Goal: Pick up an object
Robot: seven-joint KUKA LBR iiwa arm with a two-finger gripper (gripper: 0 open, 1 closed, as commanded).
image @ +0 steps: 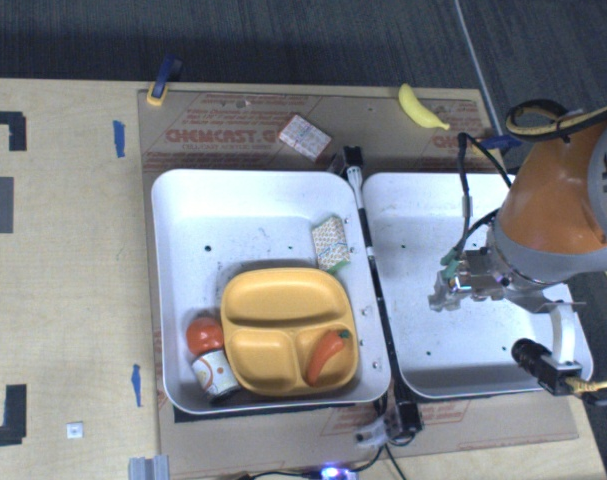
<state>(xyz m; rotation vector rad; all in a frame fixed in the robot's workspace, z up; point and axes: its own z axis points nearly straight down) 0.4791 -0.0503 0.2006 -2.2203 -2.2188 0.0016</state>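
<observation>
A yellow divided tray (288, 330) sits in the near half of the left bin (178, 218), the largest of the things there to be picked. It is a rounded rectangle with three compartments: one long one along its far side and two smaller ones nearer the camera. Its long axis runs across the bin, left to right, tilted slightly. In its near right compartment lies an orange carrot-shaped toy (328, 353), slanting up toward the right.

Touching the tray's left edge are a red-orange ball (204, 334) and, just in front of it, a small white can with orange markings (214, 372), lying tilted against the bin's near wall. Beyond the tray's far right corner a small patterned packet (330, 242) leans near the bin's right wall.

The gripper (455, 286) hangs over the right bin (423, 208), well apart from the tray, under the orange band of the arm (553, 208). It is small and cluttered with cables, so I cannot tell whether it is open or closed; nothing is visibly in it.

On the surface behind the bins lie a yellow banana (421, 107) and a small checked card (304, 136).
</observation>
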